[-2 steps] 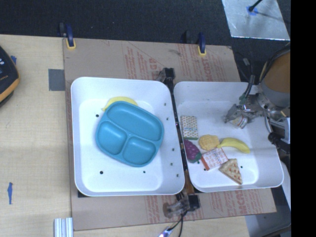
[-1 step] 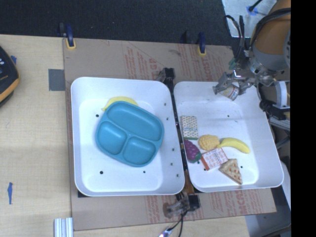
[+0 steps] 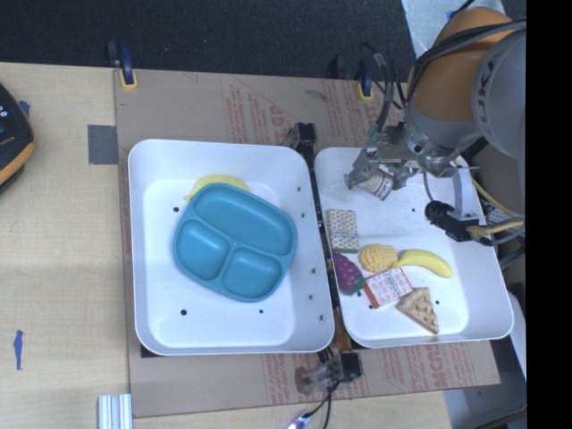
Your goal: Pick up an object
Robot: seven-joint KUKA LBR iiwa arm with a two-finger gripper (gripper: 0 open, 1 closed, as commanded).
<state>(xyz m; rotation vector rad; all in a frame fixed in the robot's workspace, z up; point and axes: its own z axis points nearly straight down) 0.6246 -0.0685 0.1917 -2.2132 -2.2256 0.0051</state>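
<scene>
- The tabletop (image 3: 63, 266) is light wood; a brown cardboard sheet (image 3: 214, 105) lies on its middle, held at the far edge by clamps, and both bins stand on this sheet.
- The arm (image 3: 474, 70), grey with an orange band, comes in over the far right corner of the tabletop and bends down over the right bin.
- The left bin (image 3: 152, 329) is white and shallow; its right rim is just beside the left rim of the right bin (image 3: 500, 315).
- A blue divided plate (image 3: 234, 244) with three compartments lies in the middle of the left bin, a little tilted; a yellow thing (image 3: 217, 182) shows from under its far edge, mostly hidden.
- The hand (image 3: 380, 179) is low over the far left corner of the right bin; something small and grey is at its tip, but whether the hand is released or clenched, I cannot tell.
- A banana (image 3: 426, 261) lies near the middle of the right bin; a yellow corn piece (image 3: 377, 257) is just beside it on the left.
- A patterned packet (image 3: 342, 229) lies along the left rim of the right bin; a purple eggplant (image 3: 347, 273) is nearer, also by this rim.
- A red and white packet (image 3: 387, 287) lies near the front rim; a pizza slice (image 3: 419, 309) touches it on the right.
</scene>
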